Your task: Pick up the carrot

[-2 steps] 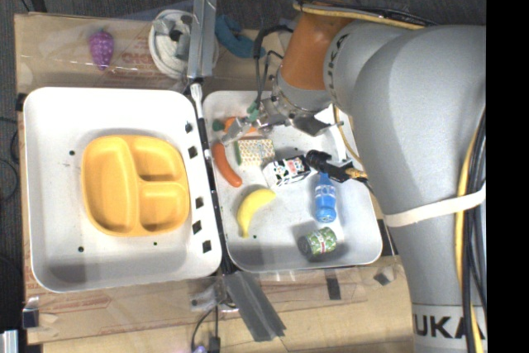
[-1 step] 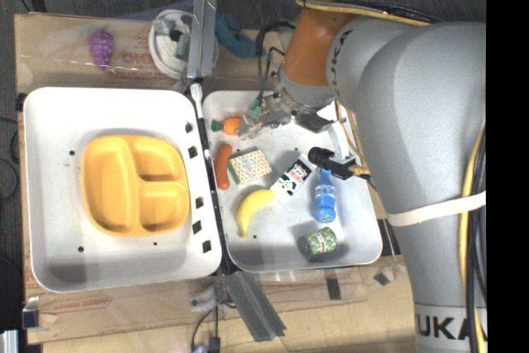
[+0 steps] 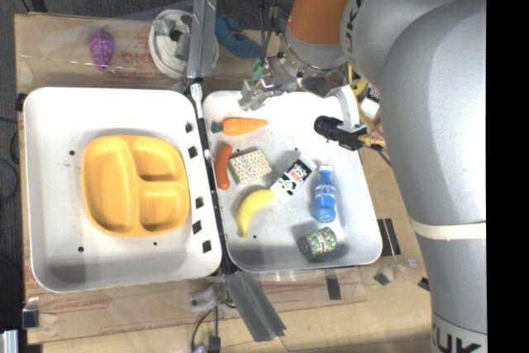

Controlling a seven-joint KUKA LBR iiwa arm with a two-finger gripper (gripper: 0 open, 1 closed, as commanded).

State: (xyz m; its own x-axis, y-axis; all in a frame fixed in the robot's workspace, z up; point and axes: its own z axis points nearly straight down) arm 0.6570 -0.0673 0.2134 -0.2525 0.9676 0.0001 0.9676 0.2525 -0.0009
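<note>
Carrot (image 3: 244,126) is seen lying flat in the right bin (image 3: 368,202), near its upper-left corner, with nothing gripping it. Just above and right of the carrot, the gripper (image 3: 263,87) is held over the bin's upper rim; whether it is open or closed cannot be told. Below the carrot, a sausage (image 3: 222,166), a banana (image 3: 252,208) and a blue bottle (image 3: 325,194) are found.

Orange tapered carrot (image 3: 245,126), yellow curved banana (image 3: 253,209), blue plastic bottle (image 3: 325,194), green can (image 3: 319,241), yellow divided tray (image 3: 136,183), purple grape bunch (image 3: 102,47) upper left.
</note>
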